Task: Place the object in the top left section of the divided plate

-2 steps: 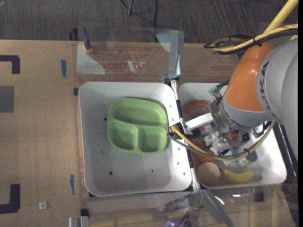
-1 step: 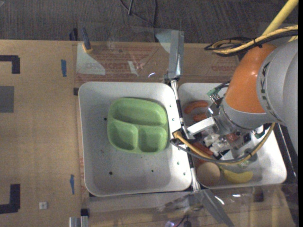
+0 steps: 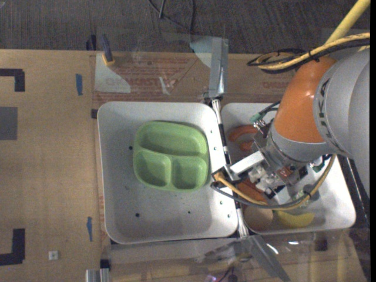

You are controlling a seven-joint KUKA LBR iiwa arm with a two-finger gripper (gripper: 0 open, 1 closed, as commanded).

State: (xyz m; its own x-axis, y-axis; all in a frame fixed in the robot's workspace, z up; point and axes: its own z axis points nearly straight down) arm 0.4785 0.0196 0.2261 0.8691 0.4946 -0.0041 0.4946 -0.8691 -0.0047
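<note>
A light green divided plate [image 3: 171,155] lies in the left bin [image 3: 117,204], with one long section along its far side and two smaller sections along its near side. All three sections look bare. My gripper [image 3: 265,183] hangs low over the right bin [image 3: 341,210], mostly hidden under the grey and orange wrist. Around it lie an orange-brown curved piece [image 3: 241,134], an orange item [image 3: 251,190] partly under the wrist, a tan round object [image 3: 258,216] and a yellow object [image 3: 296,218]. Nothing I can see shows whether any of them is held.
A metal divider [image 3: 226,157] separates the two bins. Yellow and black cables [image 3: 305,54] run from the arm at the upper right. The brown bench [image 3: 47,157] lies to the left, with blue tape marks.
</note>
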